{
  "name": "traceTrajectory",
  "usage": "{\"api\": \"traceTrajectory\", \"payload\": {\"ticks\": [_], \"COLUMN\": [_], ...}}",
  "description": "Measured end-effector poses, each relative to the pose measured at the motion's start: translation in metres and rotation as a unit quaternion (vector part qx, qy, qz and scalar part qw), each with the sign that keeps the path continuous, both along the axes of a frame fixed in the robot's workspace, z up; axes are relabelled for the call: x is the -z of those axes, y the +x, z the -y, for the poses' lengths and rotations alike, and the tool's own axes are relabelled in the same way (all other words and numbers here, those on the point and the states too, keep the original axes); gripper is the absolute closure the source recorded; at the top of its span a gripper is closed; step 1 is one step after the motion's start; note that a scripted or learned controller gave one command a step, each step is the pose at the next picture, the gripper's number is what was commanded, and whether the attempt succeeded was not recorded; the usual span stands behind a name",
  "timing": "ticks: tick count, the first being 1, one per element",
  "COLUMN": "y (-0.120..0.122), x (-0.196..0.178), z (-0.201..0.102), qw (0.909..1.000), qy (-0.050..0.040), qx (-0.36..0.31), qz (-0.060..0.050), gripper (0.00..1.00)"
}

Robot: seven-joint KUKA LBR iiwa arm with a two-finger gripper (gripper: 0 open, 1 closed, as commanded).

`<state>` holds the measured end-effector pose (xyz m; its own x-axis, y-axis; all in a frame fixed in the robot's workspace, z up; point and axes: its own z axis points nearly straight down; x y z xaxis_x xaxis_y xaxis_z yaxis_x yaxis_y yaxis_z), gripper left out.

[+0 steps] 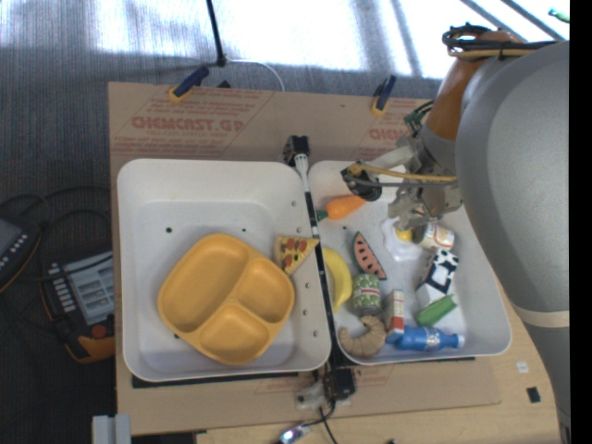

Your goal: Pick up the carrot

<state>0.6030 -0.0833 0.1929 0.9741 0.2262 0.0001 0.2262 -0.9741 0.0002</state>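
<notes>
A brown table (185, 123) holds two white bins side by side. The left bin (148, 202) holds a yellow plate (227, 296) with three parts. A pizza slice (293, 251) toy lies at the right edge of that bin, touching the plate's rim.

The right bin (495, 326) is full of toys. The carrot (342, 207) is orange with a green end. It lies flat near the far left corner of the right bin, close to the wall between the two bins. Nothing is holding it.

The big grey arm (518, 174) comes in from the right and covers the far right corner of that bin. The gripper (412, 213) hangs over the far part of the right bin, just to the right of the carrot. I cannot tell if it is apart or together. A thin tan stick with a black ring on its end (363, 181) pokes out from the arm toward the left, just above the carrot.

A melon slice (366, 254) lies in the middle of the right bin. A banana (337, 276) lies along the left edge. A green can (366, 294) sits beside the banana. A tan lumpy toy (363, 338) is at the near edge. A blue bottle (424, 340) lies flat at the near edge too. A green piece (435, 309) sits just above the bottle. A black and white toy (442, 268) is near the arm.

Blue and yellow clips (190, 82) hold the far edge of the table.
</notes>
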Motion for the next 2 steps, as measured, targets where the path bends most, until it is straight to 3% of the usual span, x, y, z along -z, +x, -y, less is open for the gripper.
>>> {"api": "traceTrajectory", "payload": {"ticks": [1,2], "y": [-0.023,-0.095], "x": [0.071,0.103], "z": [0.011,0.035], "qw": [0.9999,0.9997], "qy": [0.0005,0.0001], "qx": [0.014,-0.024], "qz": [-0.003,0.005], "gripper": [1.0,1.0]}}
